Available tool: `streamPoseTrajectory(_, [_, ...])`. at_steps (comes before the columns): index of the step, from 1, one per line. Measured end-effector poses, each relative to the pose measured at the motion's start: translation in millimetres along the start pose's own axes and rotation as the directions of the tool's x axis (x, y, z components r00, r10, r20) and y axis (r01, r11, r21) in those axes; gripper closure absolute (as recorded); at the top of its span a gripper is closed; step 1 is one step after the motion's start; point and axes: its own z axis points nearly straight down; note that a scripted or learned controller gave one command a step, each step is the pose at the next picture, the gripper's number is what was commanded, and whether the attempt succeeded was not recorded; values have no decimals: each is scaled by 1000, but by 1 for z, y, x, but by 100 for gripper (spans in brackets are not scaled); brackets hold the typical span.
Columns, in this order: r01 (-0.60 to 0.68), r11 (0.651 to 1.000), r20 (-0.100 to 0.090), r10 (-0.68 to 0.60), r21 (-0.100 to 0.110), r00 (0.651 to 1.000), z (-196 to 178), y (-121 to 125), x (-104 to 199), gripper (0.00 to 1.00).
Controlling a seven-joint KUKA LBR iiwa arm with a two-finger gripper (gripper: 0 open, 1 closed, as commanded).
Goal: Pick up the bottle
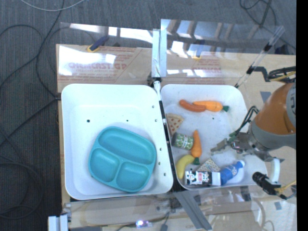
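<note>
Looking into the right bin (240,96), we see the bottle (231,173) lying flat by its near wall, not lifted. The tool (222,146) hovers just above it, fingers spread, gripping nothing. The grasp and lift remain.

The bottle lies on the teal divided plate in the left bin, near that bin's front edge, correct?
Not quite. The camera view shows the bottle lying near the front edge of the right bin, beside a small carton. The teal divided plate sits in the left bin.
</note>
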Motion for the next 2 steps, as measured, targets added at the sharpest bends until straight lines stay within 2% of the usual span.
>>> streamPoseTrajectory(1, [78, 997, 14, -78, -3, 997, 0, -3, 6, 0])
streamPoseTrajectory(2, [464, 886, 8, -464, 2, 886, 0, -2, -5, 0])
